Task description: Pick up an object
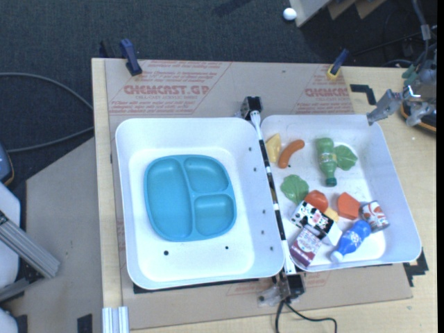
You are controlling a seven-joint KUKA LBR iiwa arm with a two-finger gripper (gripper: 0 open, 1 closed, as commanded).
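Where legible, "CHEMCAST" lettering on bench board [166, 89].

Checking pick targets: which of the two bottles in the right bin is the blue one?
The blue bottle near the bin's front edge, beside the red can. The other, the green bottle, lies farther back.

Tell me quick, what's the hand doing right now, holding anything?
Hand: at the right bin's far right corner, above the rim, with nothing between its fingers; open or closed cannot be told.
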